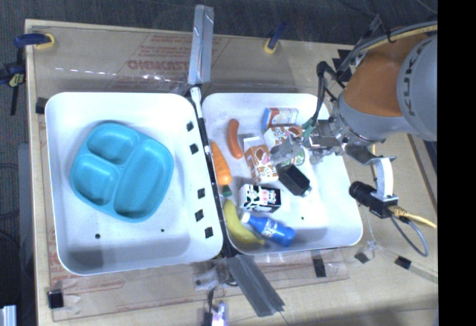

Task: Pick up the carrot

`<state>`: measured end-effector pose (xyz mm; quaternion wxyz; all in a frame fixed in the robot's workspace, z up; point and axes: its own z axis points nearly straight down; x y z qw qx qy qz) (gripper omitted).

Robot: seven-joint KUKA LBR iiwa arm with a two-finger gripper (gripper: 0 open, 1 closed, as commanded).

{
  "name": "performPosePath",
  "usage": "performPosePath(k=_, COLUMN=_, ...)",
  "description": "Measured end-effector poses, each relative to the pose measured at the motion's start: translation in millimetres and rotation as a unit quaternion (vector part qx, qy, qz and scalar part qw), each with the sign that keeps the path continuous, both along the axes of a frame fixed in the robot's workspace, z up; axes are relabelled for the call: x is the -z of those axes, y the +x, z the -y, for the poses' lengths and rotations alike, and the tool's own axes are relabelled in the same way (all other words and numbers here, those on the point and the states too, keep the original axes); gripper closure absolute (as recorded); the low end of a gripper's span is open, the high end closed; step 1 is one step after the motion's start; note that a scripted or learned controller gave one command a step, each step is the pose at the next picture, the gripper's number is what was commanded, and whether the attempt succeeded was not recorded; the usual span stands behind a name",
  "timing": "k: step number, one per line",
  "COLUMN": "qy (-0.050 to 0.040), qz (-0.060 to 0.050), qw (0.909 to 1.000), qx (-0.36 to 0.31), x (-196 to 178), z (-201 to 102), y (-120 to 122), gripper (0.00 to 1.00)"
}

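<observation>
Carrot [220, 163] along right bin [336, 222] left wall; jaws apart.

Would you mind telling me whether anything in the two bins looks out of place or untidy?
Nothing looks spilled or broken. The right bin is crowded: the carrot lies hard against its left wall, beside a sausage, with a banana, a blue bottle and small cartons jumbled nearby. The blue tray sits skewed in the left bin.
</observation>
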<state>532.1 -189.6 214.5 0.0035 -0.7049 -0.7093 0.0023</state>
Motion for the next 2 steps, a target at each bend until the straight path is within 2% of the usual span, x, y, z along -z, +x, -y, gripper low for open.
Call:
performPosePath(k=1, qy=-0.0007, qz=0.002, qw=0.9982, qx=-0.061, x=-21.4, z=-31.1, y=6.5, gripper=0.0)
performPosePath(k=2, qy=-0.0031, qz=0.003, qw=0.9909, qx=-0.135, x=122.9, z=-61.0, y=-36.3, gripper=0.0)
